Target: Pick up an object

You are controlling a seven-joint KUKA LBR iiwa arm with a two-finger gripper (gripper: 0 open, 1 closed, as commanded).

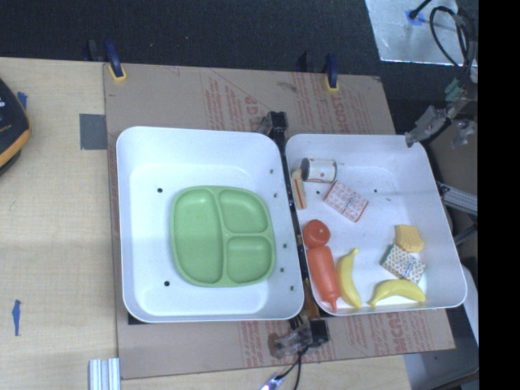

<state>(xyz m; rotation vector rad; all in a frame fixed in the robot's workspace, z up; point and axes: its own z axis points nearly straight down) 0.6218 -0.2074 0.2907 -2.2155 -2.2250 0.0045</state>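
- The right bin (pixel 431 177) in the right half of the frame holds all the loose things. The left bin (pixel 138 177) holds a green divided plate (pixel 221 236).
- At the upper right of the frame, just off the right bin's top corner, a grey metal part reaches in. I take it for the pincer (pixel 431 124). Whether it is apart or together I cannot tell.
- It carries nothing and stands well apart from everything in the bin, so the step in hand looks like choosing a target and coming over it.
- Best target, in my judgement: the patterned packet (pixel 346 201) or the small can (pixel 318 170) at the bin's upper left. Both lie apart from their neighbours.
- The can lies on its side and may roll. Closing across its round body should stop it slipping along the floor.
- The tomato (pixel 316 232) touches the top of the carrot (pixel 323 273), and the carrot lies against the wall, with a small banana (pixel 348 279) just beside it. This crowded group is a poor choice, since the wall leaves little room.
- The bigger banana (pixel 398 292) hugs the lower wall. The yellow block (pixel 409 237) sits just above a second patterned packet (pixel 403 262), close enough to be nudged.
- Come straight down and centre over the chosen thing.
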